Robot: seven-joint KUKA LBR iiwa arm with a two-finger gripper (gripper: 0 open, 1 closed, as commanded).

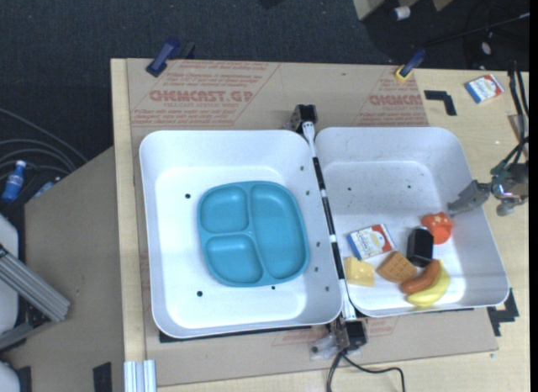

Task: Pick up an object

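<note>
The right bin (387, 155) holds a cluster of small items at its near right corner. These are an orange-red tomato (437, 226), a black block (419, 246), a small white carton (370, 241), a yellow cheese wedge (360, 272), a tan cracker (394, 267), a brown sausage (420, 278) and a yellow banana (429, 292). My gripper (486, 193) sits at the right bin's right rim, just right of and above the tomato. Only a grey part of it is visible, and nothing is seen held.
The left bin (168, 172) carries a blue divided plate (252, 232). A ridge with a black clip (305, 116) separates the bins. Blue clamps (162, 56) and a small card (483, 88) lie on the cardboard bench around them.
</note>
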